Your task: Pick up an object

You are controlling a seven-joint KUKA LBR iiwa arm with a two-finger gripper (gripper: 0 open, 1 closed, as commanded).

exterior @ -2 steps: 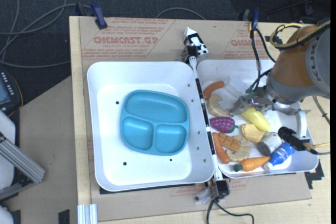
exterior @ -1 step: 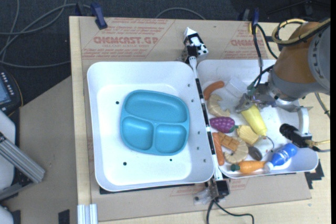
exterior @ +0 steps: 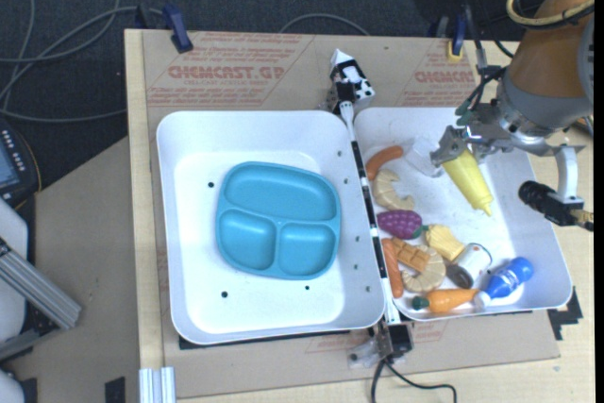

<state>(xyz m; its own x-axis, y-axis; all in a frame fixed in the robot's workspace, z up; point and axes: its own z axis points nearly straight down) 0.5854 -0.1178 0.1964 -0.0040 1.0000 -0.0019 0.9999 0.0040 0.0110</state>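
Yellow corn (exterior: 469,179) is slanting down-right from my gripper (exterior: 457,146) — touching it; grip I cannot tell.

I see a brown cardboard-covered bench (exterior: 245,61) with red print, carrying two shallow white plastic bins side by side: left bin (exterior: 184,231), right bin (exterior: 543,241).

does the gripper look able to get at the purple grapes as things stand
Probably yes. The grapes lie uncovered on top at the right bin's left side, and the gripper hangs above that bin by the yellow corn. Neighbouring toys crowd them, though.
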